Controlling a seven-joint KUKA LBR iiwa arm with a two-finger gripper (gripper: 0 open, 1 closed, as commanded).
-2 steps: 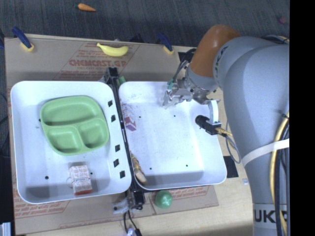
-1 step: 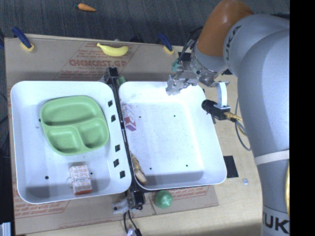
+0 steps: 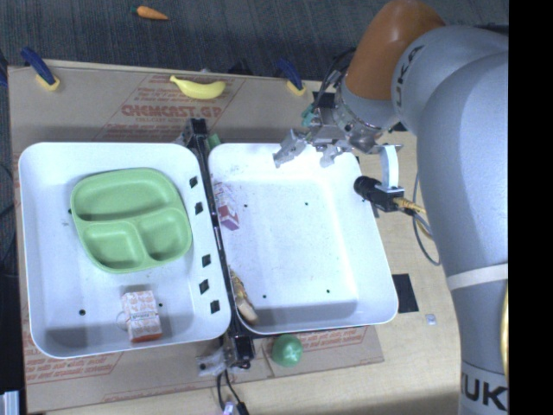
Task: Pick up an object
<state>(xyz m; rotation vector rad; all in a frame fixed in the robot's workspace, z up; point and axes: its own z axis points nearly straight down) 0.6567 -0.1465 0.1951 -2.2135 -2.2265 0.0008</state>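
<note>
Holding one green tray (image 3: 130,219) and one carton (image 3: 141,315), left bin (image 3: 34,232).

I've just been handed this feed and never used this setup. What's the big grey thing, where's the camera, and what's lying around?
The camera looks down at a slant from above the bench. The grey machine entering from the picture's right is a robot arm; its hand hangs over the far edge of the right bin, with nothing visibly between its fingers. The left bin holds a green divided tray and a small carton. Another small carton lies by the right bin's left wall. A banana and a green ball lie outside the bins.
</note>
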